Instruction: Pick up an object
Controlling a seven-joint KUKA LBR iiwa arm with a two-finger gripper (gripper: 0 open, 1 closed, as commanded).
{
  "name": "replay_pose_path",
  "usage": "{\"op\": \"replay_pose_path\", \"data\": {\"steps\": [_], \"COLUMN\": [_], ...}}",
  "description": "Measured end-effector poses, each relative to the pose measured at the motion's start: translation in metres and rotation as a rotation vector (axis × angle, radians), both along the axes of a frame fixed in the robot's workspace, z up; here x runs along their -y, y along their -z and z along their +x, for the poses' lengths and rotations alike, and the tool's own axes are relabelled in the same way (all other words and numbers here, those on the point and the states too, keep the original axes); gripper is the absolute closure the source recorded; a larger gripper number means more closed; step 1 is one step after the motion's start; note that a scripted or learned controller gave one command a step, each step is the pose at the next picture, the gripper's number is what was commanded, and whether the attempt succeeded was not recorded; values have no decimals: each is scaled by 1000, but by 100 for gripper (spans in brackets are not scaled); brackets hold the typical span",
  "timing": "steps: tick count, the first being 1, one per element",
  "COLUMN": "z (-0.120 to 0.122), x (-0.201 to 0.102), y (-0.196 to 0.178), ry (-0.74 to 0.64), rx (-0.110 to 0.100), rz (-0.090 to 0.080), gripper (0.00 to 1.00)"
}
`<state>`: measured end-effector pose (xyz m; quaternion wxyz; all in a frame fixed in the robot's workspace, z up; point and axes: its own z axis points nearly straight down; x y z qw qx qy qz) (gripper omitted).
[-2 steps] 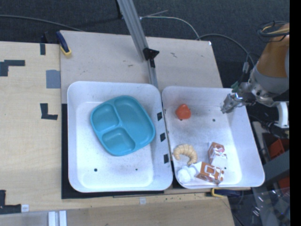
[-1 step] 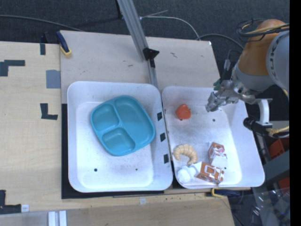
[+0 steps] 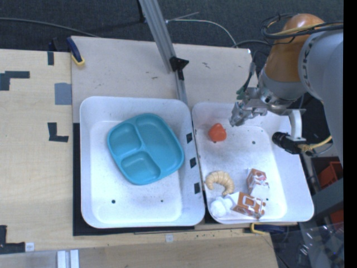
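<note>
Two shallow white bins are sitting side by side on the bench. In the near part of the right bin, a red-and-white carton is lying beside a second patterned packet, the two touching or nearly so. Just left of them, a small white object is resting in the near left corner, and a tan croissant-shaped piece is lying just beyond it.

The left bin is holding a blue divided tray with three compartments, set at an angle in the far half of that bin.

Farther back in the right bin, a small orange-red object is sitting near the left wall, apart from the other items.

The gripper is hanging over the far part of the right bin, just right of the orange-red object and slightly beyond it. It is gripping nothing; no object is showing between its tips. How far it is opened cannot be told at this resolution. The grey arm is reaching in from the right.
</note>
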<state>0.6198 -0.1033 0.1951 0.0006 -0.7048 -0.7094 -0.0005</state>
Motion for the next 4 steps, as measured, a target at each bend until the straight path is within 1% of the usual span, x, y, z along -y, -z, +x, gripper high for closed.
{"op": "replay_pose_path", "data": {"steps": [1, 2, 3, 4], "z": [7, 28, 43, 48], "x": [-44, -98, -148, -201], "y": [-3, -5, -6, -7], "ry": [0, -1, 0, 0], "rx": [-1, 0, 0, -1], "rz": [0, 1, 0, 0], "gripper": [100, 100, 100, 100]}}
